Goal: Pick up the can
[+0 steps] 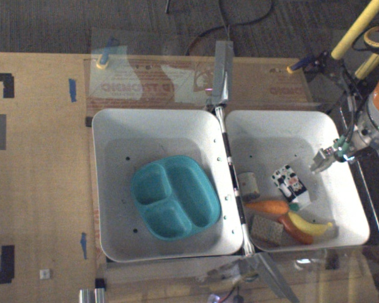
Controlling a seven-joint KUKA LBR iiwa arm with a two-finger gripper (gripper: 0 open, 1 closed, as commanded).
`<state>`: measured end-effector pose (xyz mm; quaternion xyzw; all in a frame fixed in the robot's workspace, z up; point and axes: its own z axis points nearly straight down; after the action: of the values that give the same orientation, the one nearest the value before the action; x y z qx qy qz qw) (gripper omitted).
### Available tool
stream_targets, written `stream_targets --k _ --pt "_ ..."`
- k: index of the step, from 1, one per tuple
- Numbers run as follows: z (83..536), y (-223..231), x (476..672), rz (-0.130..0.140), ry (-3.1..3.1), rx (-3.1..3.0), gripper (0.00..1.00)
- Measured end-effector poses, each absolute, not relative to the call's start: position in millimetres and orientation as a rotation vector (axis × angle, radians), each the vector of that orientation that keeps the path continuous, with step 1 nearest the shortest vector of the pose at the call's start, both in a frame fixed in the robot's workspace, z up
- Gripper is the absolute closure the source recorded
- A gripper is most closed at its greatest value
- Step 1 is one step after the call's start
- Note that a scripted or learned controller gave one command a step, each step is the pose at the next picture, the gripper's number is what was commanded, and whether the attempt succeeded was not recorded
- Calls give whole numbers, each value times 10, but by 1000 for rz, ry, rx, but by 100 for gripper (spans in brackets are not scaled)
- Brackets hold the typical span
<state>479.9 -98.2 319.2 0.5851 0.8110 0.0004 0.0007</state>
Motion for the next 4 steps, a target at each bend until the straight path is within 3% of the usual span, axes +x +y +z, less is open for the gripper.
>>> stream_targets --k 1,2,3,4 --pt "2163 -932 4797 1 2693 1616 100" --pt "3554 -341 4808 2 2751 1511 100" --pt "3737 -513 4806 2 2840 1330 100" --pt "3586 -804 4803 1 2756 1505 100"
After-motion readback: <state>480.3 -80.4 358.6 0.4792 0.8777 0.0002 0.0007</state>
